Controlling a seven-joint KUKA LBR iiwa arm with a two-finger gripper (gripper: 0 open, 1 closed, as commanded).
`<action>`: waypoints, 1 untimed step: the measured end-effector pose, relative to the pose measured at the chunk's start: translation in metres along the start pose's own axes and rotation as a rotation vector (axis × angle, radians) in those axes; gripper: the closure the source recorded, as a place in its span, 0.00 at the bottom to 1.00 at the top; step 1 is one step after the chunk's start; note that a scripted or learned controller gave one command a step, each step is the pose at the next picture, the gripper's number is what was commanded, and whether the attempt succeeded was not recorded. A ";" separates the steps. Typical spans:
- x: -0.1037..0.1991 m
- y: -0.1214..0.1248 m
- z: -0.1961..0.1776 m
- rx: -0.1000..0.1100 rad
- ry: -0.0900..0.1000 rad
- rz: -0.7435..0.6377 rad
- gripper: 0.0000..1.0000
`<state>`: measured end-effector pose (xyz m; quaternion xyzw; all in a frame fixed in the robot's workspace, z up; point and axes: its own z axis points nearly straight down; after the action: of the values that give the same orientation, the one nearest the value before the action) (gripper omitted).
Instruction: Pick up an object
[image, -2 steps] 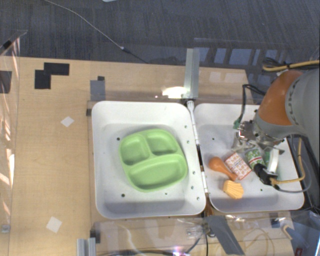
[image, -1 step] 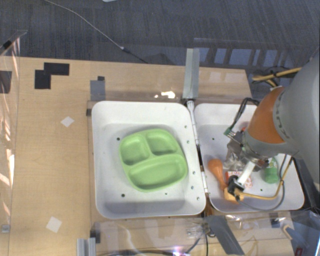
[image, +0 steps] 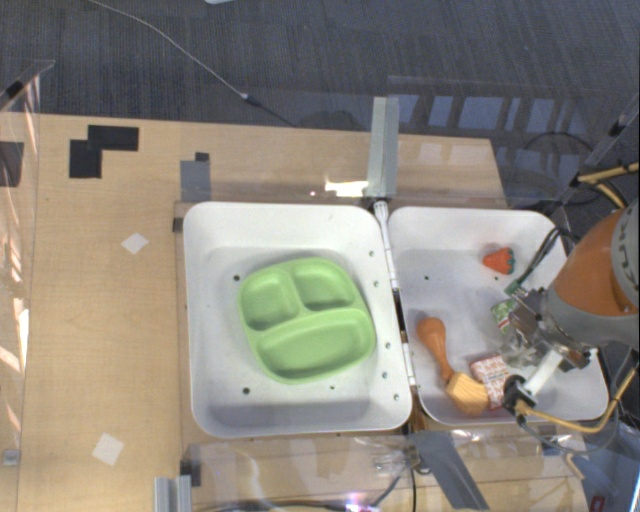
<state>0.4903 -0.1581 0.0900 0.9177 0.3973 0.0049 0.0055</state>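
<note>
While lying flat, the wooden brush (image: 447, 366) runs diagonally, handle up-left

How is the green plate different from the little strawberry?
The green plate is much bigger than the strawberry. The plate is light green all over, while the strawberry is red-orange with a green top. The plate lies in the left bin, and the strawberry lies in the right bin, near its far side. The plate has three sections; the strawberry is one small lump. Both rest on a white bin floor, untouched.
</note>
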 end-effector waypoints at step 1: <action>0.052 -0.046 -0.001 -0.003 0.005 0.224 1.00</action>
<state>0.4922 -0.0882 0.0907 0.9563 0.2922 0.0082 0.0054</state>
